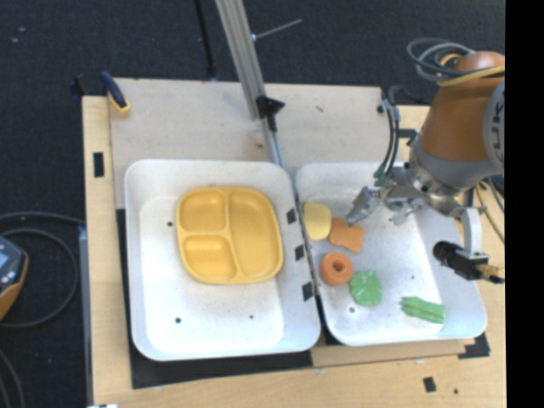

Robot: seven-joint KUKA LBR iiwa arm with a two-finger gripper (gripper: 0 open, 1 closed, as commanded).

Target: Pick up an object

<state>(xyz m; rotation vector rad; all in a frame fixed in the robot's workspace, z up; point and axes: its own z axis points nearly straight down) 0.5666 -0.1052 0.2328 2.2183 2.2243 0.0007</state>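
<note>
In the right-hand shallow white bin [476,313], a flat green leaf-shaped toy [422,309] and a lumpy green toy [366,288] are seen nearest, then an orange ring [337,269], an orange wedge [347,236] and a pale yellow block [317,221]. Above these 5 pieces the grey two-finger gripper [365,204] is held with its fingers spread and nothing between them. As the block, wedge and ring lie touching or just beside each other, a descent there could well see 1 piece nudged aside or 2 caught at once.

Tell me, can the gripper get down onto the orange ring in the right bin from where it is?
Probably yes. The gripper hangs over the right bin, and the orange ring lies flat with its top uncovered. The green lump and orange piece sit close, leaving little room for fingers.
</note>
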